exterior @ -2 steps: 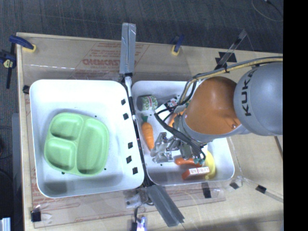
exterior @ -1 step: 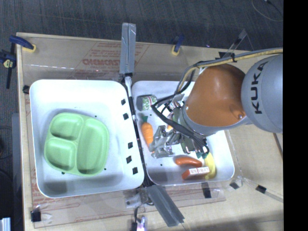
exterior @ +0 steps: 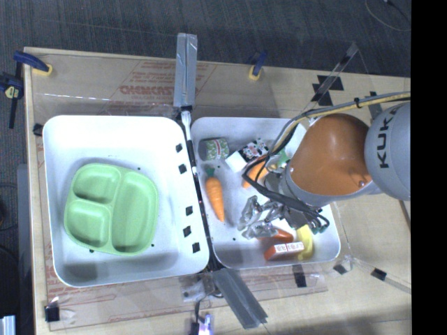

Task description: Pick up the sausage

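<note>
Your arm's orange band (exterior: pixel 328 155) hangs over the right bin (exterior: pixel 230 260), and you cannot tell if the gripper (exterior: pixel 257 218) is spread or pressed together just beside the red sausage (exterior: pixel 278 251) by the near wall, which looks light, soft and slippery, so pinch its middle.

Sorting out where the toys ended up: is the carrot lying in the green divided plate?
No, the carrot lies on the floor of the right bin, while the green plate sits in the left bin.

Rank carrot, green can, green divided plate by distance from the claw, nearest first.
From the claw:
1. Carrot, just left of it in the right bin.
2. Green can, at that bin's upper left.
3. Green divided plate, in the left bin.
</note>
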Motion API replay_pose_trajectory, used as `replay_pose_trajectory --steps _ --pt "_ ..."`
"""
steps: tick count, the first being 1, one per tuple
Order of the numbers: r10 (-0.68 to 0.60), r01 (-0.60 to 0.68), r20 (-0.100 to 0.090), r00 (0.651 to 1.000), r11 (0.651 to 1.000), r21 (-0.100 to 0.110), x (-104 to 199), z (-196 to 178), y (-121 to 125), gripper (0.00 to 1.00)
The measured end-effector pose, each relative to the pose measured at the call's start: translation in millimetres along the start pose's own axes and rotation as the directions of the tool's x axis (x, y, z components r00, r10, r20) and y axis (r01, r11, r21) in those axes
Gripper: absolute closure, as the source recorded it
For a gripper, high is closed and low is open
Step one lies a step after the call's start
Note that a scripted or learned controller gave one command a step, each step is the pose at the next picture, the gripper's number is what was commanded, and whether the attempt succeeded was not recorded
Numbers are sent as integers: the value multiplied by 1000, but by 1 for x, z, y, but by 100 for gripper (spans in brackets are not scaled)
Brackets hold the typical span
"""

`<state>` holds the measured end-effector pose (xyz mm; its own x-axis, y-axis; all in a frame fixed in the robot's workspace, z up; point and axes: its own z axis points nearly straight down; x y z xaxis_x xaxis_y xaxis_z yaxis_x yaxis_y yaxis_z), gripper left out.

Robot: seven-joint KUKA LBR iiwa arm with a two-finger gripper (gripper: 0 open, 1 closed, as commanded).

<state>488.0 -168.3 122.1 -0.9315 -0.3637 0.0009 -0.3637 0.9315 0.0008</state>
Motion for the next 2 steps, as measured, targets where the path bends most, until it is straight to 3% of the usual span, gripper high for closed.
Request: replay_pose_trajectory --steps 1,2 --pt "-174 174 0 985 985 -1 -44 30 38 100" --pt "-583 583 5 812 812 6 -67 -85 85 100"
